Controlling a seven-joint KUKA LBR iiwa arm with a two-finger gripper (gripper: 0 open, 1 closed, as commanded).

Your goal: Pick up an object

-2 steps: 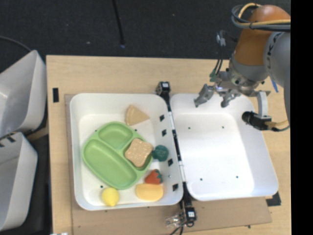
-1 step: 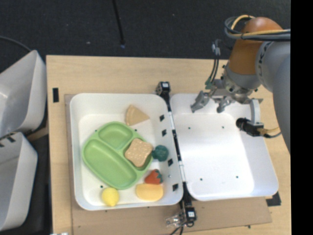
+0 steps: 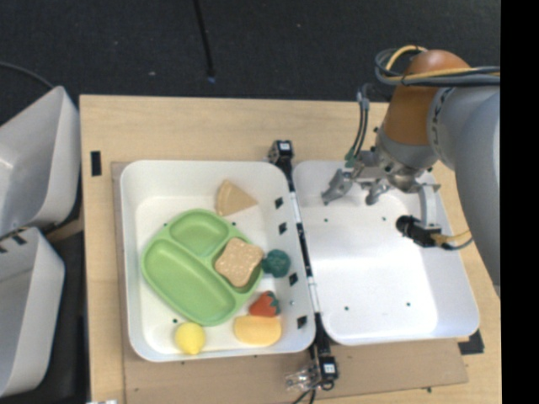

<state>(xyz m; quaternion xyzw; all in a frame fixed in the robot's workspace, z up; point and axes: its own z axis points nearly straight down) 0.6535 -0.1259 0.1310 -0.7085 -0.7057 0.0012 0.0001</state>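
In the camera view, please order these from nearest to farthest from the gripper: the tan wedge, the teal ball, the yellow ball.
Measured from the gripper over the right bin:
1. tan wedge, top of the left bin
2. teal ball, by the divider
3. yellow ball, left bin's bottom corner

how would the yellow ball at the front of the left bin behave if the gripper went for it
The yellow ball looks round and smooth, so it would likely roll if nudged and may slip out from a pinch. It sits close to the left bin wall and the green tray, which would probably stop it rolling far.
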